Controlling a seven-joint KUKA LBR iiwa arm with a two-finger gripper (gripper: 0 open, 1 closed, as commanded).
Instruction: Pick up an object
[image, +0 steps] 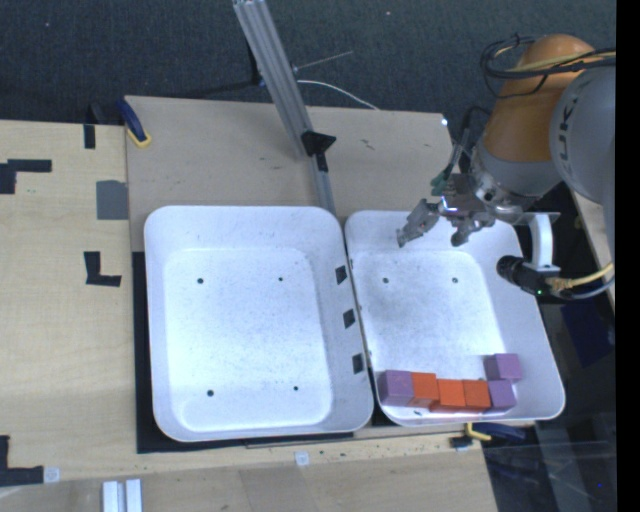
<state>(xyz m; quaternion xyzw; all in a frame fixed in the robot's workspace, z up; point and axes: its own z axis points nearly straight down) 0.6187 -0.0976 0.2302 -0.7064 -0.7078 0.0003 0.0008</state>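
The grey arm with its orange band reaches in from the right, and its two-finger tool hangs over the far rim of the right-hand shallow white plastic bin. The two fingers stand apart, one toward the left and one toward the right, with nothing between them.

The things to be picked lie at the near edge of that same bin, well apart from the tool: a row of small blocks touching one another. From left to right there is a purple block, an orange block, a second orange block, and at the right end two purple blocks, one set just behind the other.

The left-hand shallow white plastic bin sits just beside the first, their rims touching. Both rest on the light wooden tabletop, which bears black tape marks. A slanted grey metal rail crosses the far side. No lettering on the arm or bins can be read.
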